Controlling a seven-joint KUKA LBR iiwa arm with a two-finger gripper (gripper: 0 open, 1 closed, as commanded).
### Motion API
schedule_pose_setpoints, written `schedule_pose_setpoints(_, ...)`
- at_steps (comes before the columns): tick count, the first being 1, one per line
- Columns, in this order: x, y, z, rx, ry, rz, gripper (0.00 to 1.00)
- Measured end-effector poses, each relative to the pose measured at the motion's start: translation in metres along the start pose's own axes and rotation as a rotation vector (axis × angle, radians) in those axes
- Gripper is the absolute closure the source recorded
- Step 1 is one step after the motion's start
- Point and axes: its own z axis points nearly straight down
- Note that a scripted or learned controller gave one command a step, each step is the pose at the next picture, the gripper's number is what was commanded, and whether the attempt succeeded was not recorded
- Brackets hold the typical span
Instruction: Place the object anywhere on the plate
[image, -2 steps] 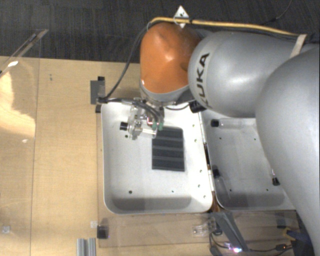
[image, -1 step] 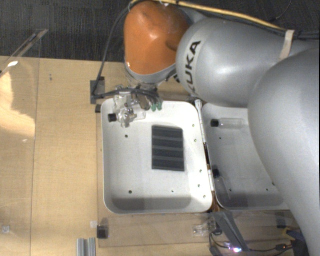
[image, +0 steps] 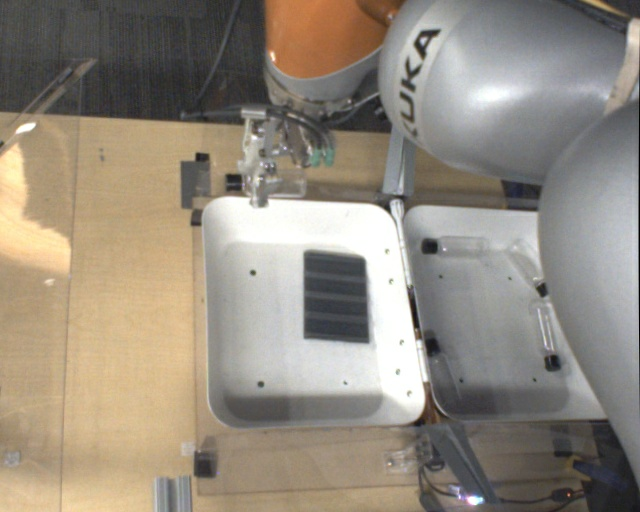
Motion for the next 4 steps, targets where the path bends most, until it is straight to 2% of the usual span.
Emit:
schedule_pose_setpoints(1,0.002,0.0,0.108,0.003,0.007,0.332,1.0)
schedule_pose_setpoints(2,0.005,0.001,0.032,0.002,0.001,0.286,1.0)
schedule_pose_setpoints(3,0.006,0.001,0.046,0.0,0.002,-0.256,1.0)
schedule_pose_setpoints(4,0.001,-0.004,-0.03,0.001,0.0,0.135,1.0)
